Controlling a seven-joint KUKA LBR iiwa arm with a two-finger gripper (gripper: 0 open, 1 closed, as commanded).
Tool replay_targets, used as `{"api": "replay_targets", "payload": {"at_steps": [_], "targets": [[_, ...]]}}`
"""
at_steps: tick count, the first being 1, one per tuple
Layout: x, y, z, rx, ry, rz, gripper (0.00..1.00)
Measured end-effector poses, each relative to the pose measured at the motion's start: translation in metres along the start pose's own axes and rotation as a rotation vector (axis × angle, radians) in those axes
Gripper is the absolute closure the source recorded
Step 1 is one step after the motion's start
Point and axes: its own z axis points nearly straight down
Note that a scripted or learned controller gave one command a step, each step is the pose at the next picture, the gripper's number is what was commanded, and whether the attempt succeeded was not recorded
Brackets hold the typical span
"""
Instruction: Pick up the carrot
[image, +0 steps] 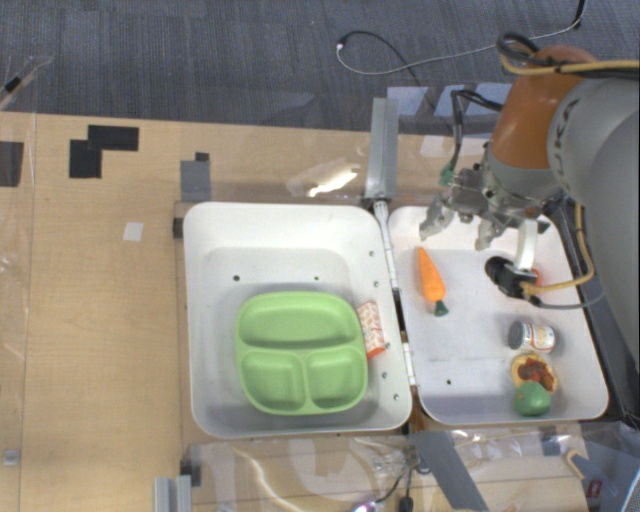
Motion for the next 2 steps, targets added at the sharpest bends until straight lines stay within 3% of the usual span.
{"api": "replay_targets", "payload": {"at_steps": [1,2], "targets": [[-0.040,-0.047,0.054,0.005,-0.001,-0.109,0.00],[-0.059,-0.028,0.098,-0.003,-0.001,-0.174,0.00]]}}
